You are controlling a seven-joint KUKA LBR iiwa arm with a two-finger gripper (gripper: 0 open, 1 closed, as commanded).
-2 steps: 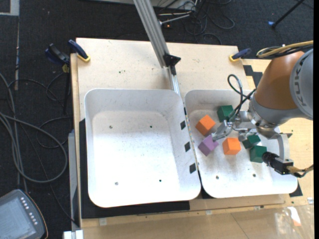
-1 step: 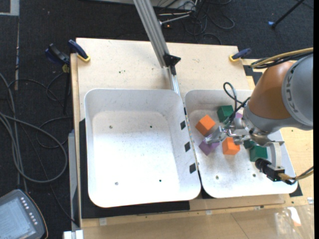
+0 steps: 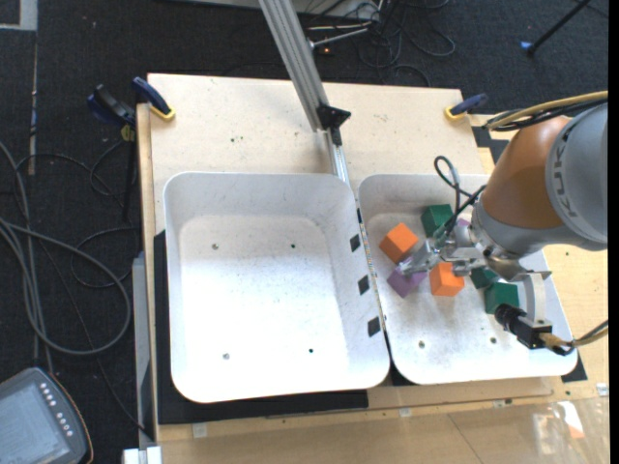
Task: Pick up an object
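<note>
**Camera view: gripper low among blocks in right bin**

Reaching in from the right, arm (image 3: 542, 187) over the right bin (image 3: 455, 356). Gripper (image 3: 426, 257) down among the blocks, fingers spread, nothing visibly between them. Orange cube (image 3: 397, 241) just left of the gripper, purple block (image 3: 404, 280) just below it, second orange block (image 3: 446, 280) to its lower right, green block (image 3: 436, 217) above it. Left bin (image 3: 193, 201) well apart.

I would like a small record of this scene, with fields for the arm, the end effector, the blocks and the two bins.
arm: grey, orange band, over right bin
end effector: low among the blocks
blocks: orange block, second orange block, purple block, green block
left bin: white, shallow
</note>
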